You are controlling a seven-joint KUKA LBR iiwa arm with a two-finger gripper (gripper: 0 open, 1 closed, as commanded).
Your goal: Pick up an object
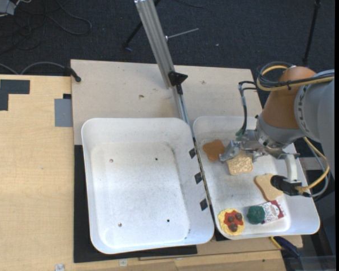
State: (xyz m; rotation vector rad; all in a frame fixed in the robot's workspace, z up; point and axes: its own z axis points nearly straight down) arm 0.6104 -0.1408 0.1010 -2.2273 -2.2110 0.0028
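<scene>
Spreading across the middle and left of the frame, the bench [124, 89] carries two shallow white bins side by side on a dark mat. The left bin [138, 230] takes up the lower centre of the picture, its floor bare but for a few small dark specks. The right bin [206, 130] sits against it at the lower right, and all the loose objects lie in this one.

From the right edge the grey arm [313, 103] reaches in, its orange band [279, 109] showing at the upper right above the wrist. A slanted metal rail [158, 44] runs from the top centre of the frame down toward the seam between the bins.

The gripper [235, 151] hangs low over the upper middle of the right bin. It sits directly at the top edge of a tan, crumbly square piece [240, 165]; whether the fingers are spread or closed cannot be told from this angle, nor whether they touch the piece. Just left of the gripper lies a brown flat piece [213, 149].

Further down, toward the right of the bin, rests a pale bread-shaped slice [268, 186]. Along the bin's lower edge sit three small things in a row: a yellow round with red spots [231, 221], a green lump [255, 213] just beside it, and a red-and-white packet [275, 210] touching the green lump on its right.
</scene>
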